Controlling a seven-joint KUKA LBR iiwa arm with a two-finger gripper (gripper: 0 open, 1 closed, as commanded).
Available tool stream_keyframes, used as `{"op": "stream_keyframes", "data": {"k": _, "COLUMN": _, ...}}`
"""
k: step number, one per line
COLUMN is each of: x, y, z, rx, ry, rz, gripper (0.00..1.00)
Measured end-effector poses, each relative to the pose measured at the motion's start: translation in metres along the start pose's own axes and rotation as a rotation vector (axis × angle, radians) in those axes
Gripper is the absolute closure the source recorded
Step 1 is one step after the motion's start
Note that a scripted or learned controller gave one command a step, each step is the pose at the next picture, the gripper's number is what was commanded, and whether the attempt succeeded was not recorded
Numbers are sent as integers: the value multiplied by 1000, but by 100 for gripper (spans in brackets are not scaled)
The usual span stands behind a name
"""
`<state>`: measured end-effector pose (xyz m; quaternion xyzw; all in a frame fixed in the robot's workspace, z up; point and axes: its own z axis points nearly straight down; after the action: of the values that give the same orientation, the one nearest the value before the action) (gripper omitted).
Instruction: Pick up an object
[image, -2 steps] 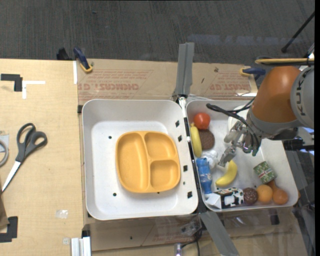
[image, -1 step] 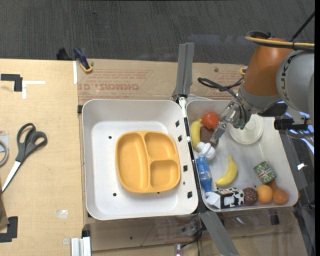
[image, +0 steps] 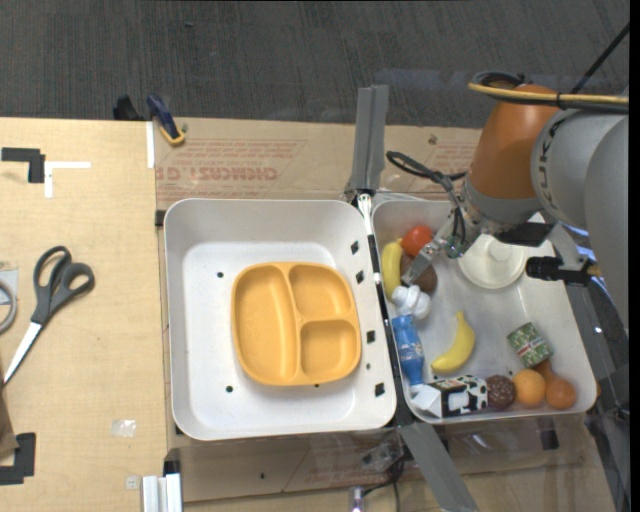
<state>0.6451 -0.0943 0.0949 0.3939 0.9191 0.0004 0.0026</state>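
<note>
Fingers (image: 425, 262) over red tomato (image: 417, 240); curved yellow banana (image: 455, 344) nearby.

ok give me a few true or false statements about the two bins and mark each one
1. The orange divided plate lies in the left bin. True.
2. Both bananas are in the left bin. False: the bananas lie in the right bin.
3. The scissors lie on the bench outside the bins. True.
4. The water bottle stands upright. False: it lies on its side along the right bin's left wall.
5. The gripper is over the left bin. False: it is over the right bin, near the tomato.
</note>
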Motion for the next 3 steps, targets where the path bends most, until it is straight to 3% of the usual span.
{"op": "stream_keyframes", "data": {"k": 1, "x": -1, "y": 1, "z": -11, "rx": -2, "ry": -6, "rz": -2, "gripper": 100}}
{"op": "stream_keyframes", "data": {"k": 2, "x": 58, "y": 24, "z": -140, "rx": 2, "ry": 2, "rz": -6, "gripper": 100}}
{"op": "stream_keyframes", "data": {"k": 3, "x": 46, "y": 32, "z": -186, "rx": 2, "ry": 1, "rz": -197, "gripper": 100}}
